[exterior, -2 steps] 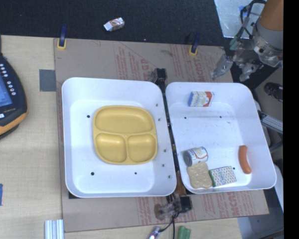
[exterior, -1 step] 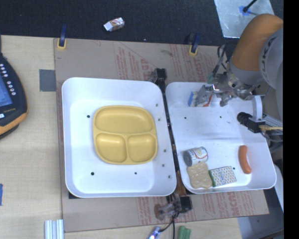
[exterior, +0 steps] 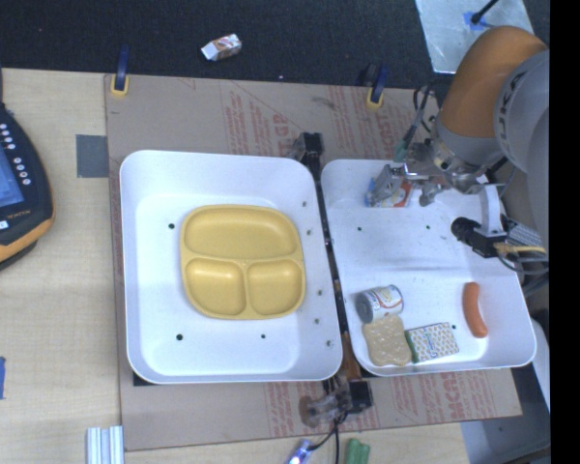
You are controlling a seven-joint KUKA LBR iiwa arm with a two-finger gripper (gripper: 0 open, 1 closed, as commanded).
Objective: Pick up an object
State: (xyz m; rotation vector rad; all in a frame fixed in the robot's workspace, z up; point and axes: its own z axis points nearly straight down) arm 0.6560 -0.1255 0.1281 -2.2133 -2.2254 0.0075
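A light wooden bench (exterior: 48, 336) carries a brown cardboard sheet (exterior: 222, 114). Beyond its far edge lies dark floor (exterior: 126, 8), with a pale sheet (exterior: 464, 13) at far right.

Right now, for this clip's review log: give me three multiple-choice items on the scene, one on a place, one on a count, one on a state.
1. Where does the yellow tray lie?
A. left bin
B. right bin
C. bare bench

2. How many compartments does it have?
A. two
B. three
C. five

3. How does the small can sit?
A. upright
B. on its side
C. on the tray

Key: 1 A, white rim surrounds it. 2 B, one wide above two small. 3 B, its round end faces sideways, near the hot dog.
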